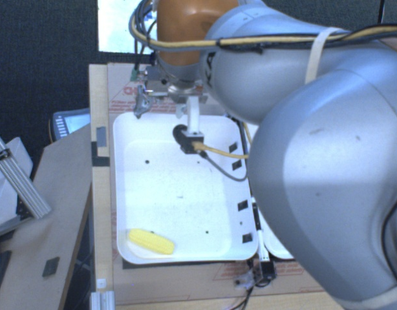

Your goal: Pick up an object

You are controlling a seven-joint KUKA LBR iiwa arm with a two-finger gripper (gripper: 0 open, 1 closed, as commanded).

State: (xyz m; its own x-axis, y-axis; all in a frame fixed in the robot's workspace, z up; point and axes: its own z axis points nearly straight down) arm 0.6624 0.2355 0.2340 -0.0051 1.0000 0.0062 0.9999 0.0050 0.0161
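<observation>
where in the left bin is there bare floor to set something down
The left bin is bare across its middle, between the yellow object in its near-left corner and the tool at the far rim. Crowded only along that far rim; the arm covers the right bin.

One fixed camera looks down at a slant on the white bin (179,192). The grey arm (315,141) looms close at the right.
</observation>
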